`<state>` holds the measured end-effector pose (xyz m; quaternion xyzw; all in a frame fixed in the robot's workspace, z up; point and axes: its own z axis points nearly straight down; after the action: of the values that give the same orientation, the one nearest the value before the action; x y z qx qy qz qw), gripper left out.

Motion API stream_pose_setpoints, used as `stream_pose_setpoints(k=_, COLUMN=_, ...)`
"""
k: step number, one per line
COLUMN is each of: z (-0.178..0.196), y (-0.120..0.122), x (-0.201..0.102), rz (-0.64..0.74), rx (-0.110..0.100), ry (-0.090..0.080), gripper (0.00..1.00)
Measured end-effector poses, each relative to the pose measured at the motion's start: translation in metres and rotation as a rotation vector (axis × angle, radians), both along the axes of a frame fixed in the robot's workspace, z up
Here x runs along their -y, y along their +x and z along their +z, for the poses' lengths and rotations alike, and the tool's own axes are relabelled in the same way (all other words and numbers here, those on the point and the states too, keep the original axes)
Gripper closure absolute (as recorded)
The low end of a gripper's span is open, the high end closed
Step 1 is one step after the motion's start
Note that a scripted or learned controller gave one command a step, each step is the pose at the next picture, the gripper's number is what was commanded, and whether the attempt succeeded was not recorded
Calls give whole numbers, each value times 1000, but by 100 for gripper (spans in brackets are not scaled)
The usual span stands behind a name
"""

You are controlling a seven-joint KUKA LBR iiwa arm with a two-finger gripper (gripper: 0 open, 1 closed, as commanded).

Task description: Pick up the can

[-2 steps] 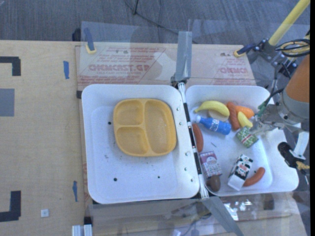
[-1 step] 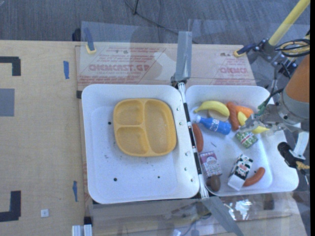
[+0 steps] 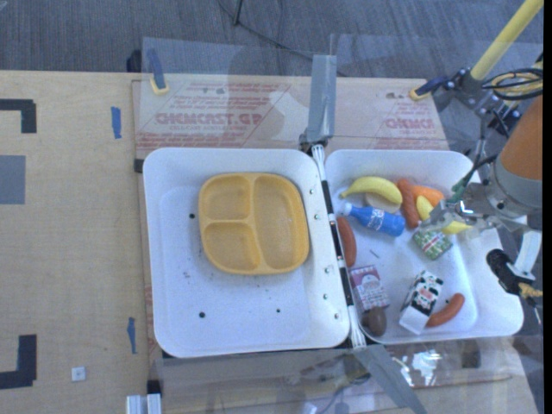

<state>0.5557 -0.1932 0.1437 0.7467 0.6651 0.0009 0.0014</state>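
Observation:
The can (image 3: 431, 243) is small, with a green and white patterned label. It lies on its side in the right bin (image 3: 483, 317), right of centre. My gripper (image 3: 454, 216) hangs just above and to the right of the can, very close to its upper end. The grey arm with its orange band (image 3: 526, 158) reaches in from the right edge. Nothing is visibly lifted off the bin floor.
The right bin also holds a banana (image 3: 375, 186), a blue bottle (image 3: 378, 220), a carrot (image 3: 410, 200), a red sausage (image 3: 348, 240), a maroon box (image 3: 369, 286), a cow-print carton (image 3: 421, 298) and another sausage (image 3: 448, 309). The left bin (image 3: 172, 300) holds a yellow divided plate (image 3: 254, 223).

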Motion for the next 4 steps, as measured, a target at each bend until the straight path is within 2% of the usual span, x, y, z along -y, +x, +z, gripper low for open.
stream_pose_setpoints(k=1, z=-18, y=35, x=-25, rz=70, rx=5, ry=-2, gripper=0)
stream_pose_setpoints(k=2, z=-57, y=1, x=-12, rz=13, rx=2, ry=0, gripper=0)
stream_pose_setpoints(k=3, z=11, y=14, x=-27, rz=-124, rx=-2, ry=0, gripper=0)
stream_pose_setpoints(k=4, z=-57, y=-24, x=-25, rz=-176, rx=3, ry=1, gripper=0)
